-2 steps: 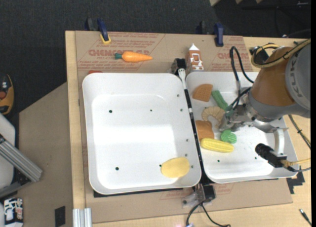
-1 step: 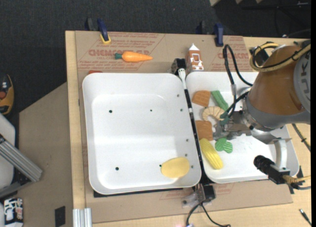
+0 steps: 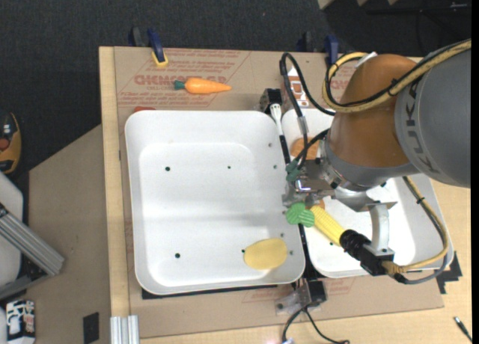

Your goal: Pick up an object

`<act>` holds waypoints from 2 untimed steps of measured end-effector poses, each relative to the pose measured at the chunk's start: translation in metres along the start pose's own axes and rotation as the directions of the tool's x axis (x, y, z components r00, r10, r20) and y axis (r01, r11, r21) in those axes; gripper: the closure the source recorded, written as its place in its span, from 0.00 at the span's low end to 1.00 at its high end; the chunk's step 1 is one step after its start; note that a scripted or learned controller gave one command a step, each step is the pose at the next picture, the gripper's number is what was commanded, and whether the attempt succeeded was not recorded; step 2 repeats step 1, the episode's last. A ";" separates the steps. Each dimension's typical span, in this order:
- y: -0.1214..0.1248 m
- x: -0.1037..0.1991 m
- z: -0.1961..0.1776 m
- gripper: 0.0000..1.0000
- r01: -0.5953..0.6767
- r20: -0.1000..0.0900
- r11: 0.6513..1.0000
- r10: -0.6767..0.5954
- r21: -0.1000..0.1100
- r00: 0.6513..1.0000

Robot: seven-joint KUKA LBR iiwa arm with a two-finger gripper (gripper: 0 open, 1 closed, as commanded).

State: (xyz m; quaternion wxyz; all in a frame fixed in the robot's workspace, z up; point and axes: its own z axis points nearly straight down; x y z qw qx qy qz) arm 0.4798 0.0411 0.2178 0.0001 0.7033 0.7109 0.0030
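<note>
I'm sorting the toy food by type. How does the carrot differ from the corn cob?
The carrot is orange with a green top; the corn cob is yellow with green husk leaves. The carrot lies level on the brown board behind the bins; the corn cob lies slanted in the right bin, under the arm. The carrot is fully exposed, the corn cob partly covered. Both are elongated toy vegetables.

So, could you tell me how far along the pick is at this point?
Done: the arm has reached over the seam between the two bins. In hand: its wrist hangs just above the toy corn at the right bin's left edge. I cannot tell whether the corn is gripped. Left: grasping and lifting. The yellow piece in the left bin and the carrot on the bench lie untouched.
</note>
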 end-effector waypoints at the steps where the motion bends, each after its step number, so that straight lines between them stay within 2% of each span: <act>1: 0.081 0.029 -0.020 1.00 -0.006 0.004 1.000 0.006 -0.004 1.000; 2: 0.081 0.029 -0.020 1.00 -0.006 0.004 1.000 0.006 -0.004 1.000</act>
